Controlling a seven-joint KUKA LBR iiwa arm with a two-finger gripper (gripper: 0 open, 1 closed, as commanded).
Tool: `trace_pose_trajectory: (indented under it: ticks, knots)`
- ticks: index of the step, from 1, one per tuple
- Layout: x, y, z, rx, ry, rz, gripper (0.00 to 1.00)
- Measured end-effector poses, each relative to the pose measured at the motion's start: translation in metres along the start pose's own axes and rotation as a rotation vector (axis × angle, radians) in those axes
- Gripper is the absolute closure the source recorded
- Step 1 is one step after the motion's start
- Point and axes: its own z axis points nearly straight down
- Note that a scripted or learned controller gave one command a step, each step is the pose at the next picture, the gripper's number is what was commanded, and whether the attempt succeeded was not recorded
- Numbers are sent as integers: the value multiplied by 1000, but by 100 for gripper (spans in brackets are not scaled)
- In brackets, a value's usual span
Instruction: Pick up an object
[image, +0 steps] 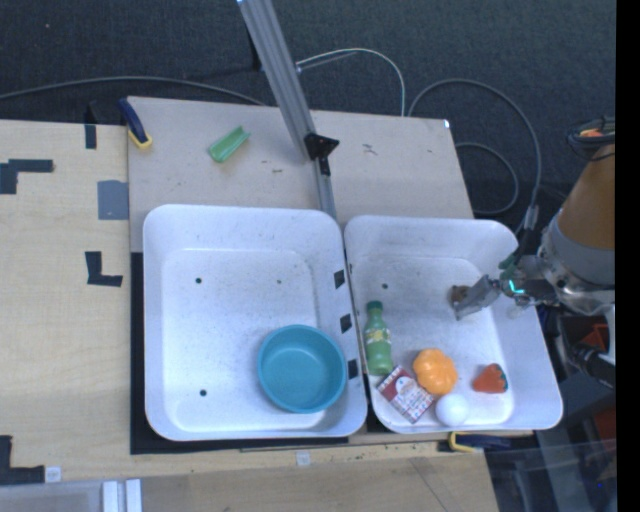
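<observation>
The grey two-finger gripper hovers over the right shallow white plastic bin, toward its right wall; whether its jaws are wide or narrow cannot be told. Along that bin's near wall lie a green plastic bottle, a red-and-white packet, a round orange fruit, a white ball and a small red piece.
</observation>
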Motion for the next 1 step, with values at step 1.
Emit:
trace_pose_trajectory:
  ticks: [1]
  knots:
    - [-5, -10, 56, 7, 1, 2, 0]
